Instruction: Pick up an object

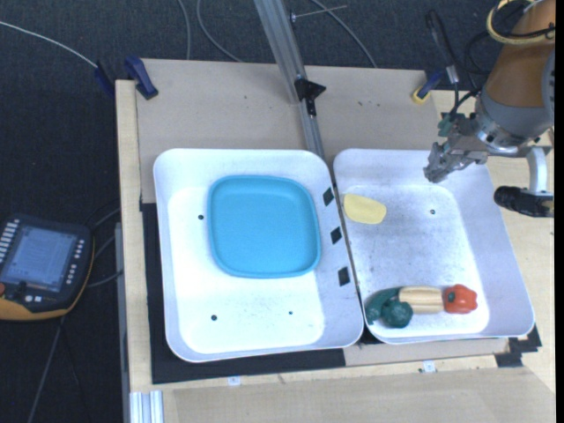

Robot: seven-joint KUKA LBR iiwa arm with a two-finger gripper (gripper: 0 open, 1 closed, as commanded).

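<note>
Hovering at the right bin's [493, 236] far edge, my end effector [441, 167] held nothing; I couldn't tell its spread. The yellow piece [364, 209] lay near, the toys [421, 302] well apart. Dropping straight risked striking the rim, or bare floor.

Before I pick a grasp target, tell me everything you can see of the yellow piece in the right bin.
The yellow piece is a small, flat-looking, rounded wedge, pale yellow and smooth like plastic or foam. It lies on the floor of the right bin, near the upper left corner, close to the wall shared with the left bin. Nothing rests on it or touches it. The hand hangs apart from it, toward the bin's upper right.
</note>
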